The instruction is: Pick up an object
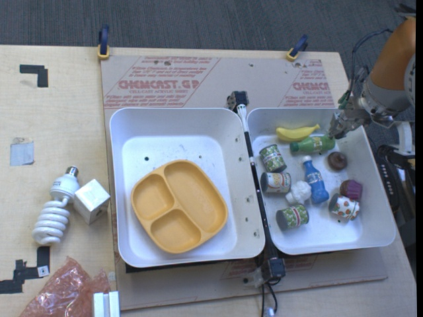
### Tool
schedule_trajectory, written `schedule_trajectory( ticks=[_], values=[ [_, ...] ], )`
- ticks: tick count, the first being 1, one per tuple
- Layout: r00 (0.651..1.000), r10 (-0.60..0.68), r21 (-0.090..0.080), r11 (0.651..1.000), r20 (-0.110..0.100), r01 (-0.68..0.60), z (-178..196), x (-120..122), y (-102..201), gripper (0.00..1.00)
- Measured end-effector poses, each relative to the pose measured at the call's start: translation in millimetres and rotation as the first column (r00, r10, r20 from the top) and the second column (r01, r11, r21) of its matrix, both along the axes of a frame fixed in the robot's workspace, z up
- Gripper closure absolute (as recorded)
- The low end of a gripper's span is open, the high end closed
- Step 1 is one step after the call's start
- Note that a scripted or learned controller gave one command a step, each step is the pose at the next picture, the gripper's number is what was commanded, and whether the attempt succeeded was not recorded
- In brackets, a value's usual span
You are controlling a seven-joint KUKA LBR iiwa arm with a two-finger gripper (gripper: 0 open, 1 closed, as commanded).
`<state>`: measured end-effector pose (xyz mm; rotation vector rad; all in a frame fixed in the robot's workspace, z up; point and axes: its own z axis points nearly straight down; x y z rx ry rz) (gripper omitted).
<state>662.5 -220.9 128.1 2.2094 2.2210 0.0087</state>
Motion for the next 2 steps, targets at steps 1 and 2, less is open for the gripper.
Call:
schedule_trajectory(
  ticks=[1,2],
  values=[
    [1.000,0.002,-0.002,1.000,0.002,-0.002,10,1,0,1.00],
    [1.000,0.003,-0.004,1.000,0.004,-0.003,21,1,-1,1.00]
  ],
)
